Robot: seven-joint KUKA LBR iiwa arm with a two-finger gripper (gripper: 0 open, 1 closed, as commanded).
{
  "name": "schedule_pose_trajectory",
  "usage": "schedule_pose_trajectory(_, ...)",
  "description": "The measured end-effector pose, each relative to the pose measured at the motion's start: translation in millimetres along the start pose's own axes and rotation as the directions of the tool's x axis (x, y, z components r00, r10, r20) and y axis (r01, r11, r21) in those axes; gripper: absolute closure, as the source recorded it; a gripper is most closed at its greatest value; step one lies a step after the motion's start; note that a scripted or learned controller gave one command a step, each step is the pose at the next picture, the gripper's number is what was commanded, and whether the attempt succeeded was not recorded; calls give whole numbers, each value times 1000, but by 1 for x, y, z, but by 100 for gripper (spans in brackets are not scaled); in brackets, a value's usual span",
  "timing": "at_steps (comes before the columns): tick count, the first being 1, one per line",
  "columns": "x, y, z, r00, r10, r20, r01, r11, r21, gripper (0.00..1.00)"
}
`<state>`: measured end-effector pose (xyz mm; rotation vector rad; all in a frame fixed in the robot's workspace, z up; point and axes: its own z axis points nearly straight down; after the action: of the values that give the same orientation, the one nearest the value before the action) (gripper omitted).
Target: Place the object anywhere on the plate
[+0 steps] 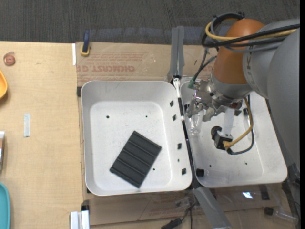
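1. Grey arm casing (281, 70) with its orange band (236, 51) rises closest to the lens, reaching in from the right above the right bin.
2. Far left, on the pale wooden surface (38, 151), an orange item (2, 87) is cut off by the frame edge, a small round reddish piece (8, 58) lies near the top, a small pale strip (26, 125) sits lower down, and a teal edge (4, 206) shows at the bottom corner.
3. Brown cardboard (124, 63) with reversed print lies under and behind the bins.
4. Left white bin (88, 128) holds a dark grey ribbed rectangular plate (136, 159), lying flat and turned at a diagonal in the lower middle of the bin floor.
5. Where the two bins meet, a small clear object (192, 124) sits just under the end effector (194, 109), at the left wall of the right white bin (267, 171), well apart from the plate.
6. Whether the end effector is clenched or released, or grasping the clear object, I cannot tell.
7. Yellow and black cables (233, 142) loop below the wrist over the right bin floor.
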<state>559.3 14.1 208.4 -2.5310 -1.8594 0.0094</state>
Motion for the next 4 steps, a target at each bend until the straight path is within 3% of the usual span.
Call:
schedule_pose_trajectory(1, 102, -8, -36, 994, 112, 0, -112, 994, -1, 100)
schedule_pose_trajectory(2, 118, 43, -137, 949, -315, 1, 315, 949, -3, 100)
schedule_pose_trajectory(3, 136, 33, -107, 661, -751, 2, 751, 661, -3, 100)
schedule_pose_trajectory(4, 165, 53, -130, 259, -966, 5, 966, 259, -5, 100)
